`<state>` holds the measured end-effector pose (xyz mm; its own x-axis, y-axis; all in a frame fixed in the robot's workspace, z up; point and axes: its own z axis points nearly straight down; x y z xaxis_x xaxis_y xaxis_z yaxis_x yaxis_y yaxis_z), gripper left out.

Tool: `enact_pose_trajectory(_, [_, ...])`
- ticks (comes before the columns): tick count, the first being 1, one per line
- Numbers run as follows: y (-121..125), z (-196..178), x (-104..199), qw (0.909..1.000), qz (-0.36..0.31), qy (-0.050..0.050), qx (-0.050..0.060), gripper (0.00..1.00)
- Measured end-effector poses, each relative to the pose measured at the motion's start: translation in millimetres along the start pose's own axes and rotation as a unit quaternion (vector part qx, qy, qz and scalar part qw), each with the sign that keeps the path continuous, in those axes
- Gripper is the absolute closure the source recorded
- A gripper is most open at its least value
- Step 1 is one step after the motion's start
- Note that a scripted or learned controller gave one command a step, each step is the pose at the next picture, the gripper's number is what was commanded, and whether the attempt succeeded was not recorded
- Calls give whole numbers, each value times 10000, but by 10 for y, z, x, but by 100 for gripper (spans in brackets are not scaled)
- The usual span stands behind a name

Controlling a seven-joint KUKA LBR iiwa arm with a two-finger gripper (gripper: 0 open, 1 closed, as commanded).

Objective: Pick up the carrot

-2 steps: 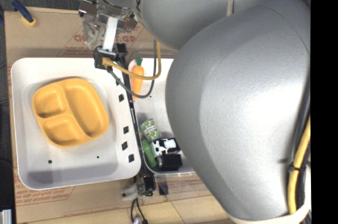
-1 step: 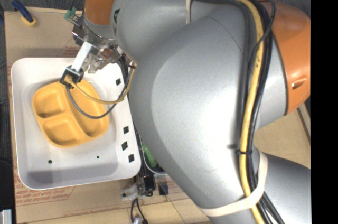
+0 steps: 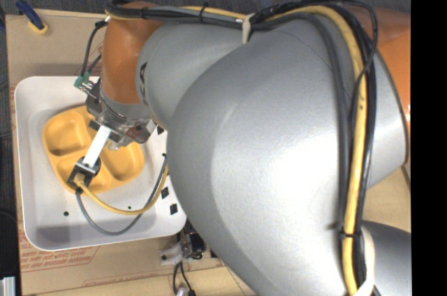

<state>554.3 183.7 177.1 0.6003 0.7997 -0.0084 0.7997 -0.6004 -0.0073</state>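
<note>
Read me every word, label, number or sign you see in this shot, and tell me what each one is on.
Red print on the cardboard just below the white bin: a few short lines, too small and blurred to read.
No other words, labels, brands or numbers are legible.

The KUKA arm (image 3: 279, 148) is showing broad, rounded grey shells with a soft sheen. An orange band (image 3: 122, 64) is wrapping the narrower segment above the wrist. A yellow cable (image 3: 349, 204) and black cables (image 3: 366, 113) are running bundled along the outer casing, and a pale tie (image 3: 246, 28) is cinching them. Below the band, the gripper (image 3: 120, 121) is showing dark metal fittings.
</note>
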Motion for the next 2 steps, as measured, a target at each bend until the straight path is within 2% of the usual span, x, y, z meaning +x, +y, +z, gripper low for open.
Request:
enact_pose_trajectory(1, [148, -994, -456, 9896, -1434, 37, -49, 100])
enact_pose_trajectory(2, [454, -910, -235, 9988, -492, 26, -29, 100])
